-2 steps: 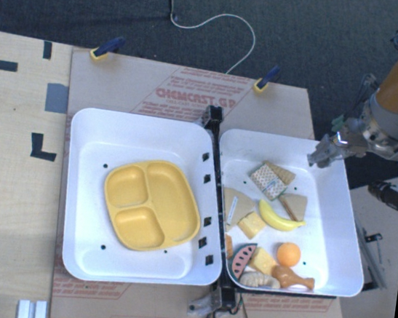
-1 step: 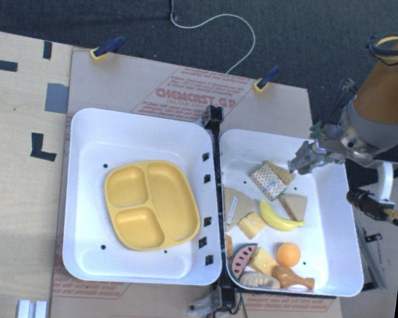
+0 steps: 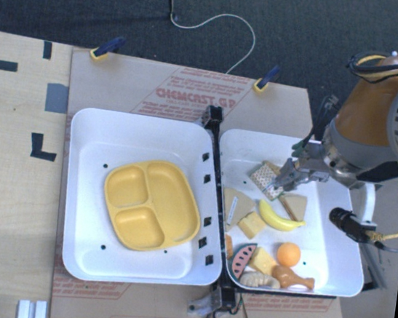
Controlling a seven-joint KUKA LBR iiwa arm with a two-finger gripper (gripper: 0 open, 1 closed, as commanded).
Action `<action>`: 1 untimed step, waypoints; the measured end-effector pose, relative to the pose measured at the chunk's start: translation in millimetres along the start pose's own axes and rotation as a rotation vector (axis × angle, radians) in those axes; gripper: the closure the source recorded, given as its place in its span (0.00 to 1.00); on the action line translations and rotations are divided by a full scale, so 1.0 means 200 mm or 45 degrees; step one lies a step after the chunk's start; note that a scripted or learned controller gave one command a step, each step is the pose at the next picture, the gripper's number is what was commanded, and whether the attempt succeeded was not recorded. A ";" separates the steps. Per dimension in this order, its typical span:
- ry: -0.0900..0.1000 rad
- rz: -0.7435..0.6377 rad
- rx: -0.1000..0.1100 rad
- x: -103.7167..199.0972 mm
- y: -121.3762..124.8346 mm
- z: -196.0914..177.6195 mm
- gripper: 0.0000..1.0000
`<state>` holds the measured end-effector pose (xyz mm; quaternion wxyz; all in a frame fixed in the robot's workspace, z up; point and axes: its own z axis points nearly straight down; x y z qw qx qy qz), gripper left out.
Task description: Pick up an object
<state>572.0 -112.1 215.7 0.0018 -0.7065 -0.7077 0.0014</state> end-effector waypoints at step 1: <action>0.001 -0.001 0.001 0.17 -0.17 0.02 1.00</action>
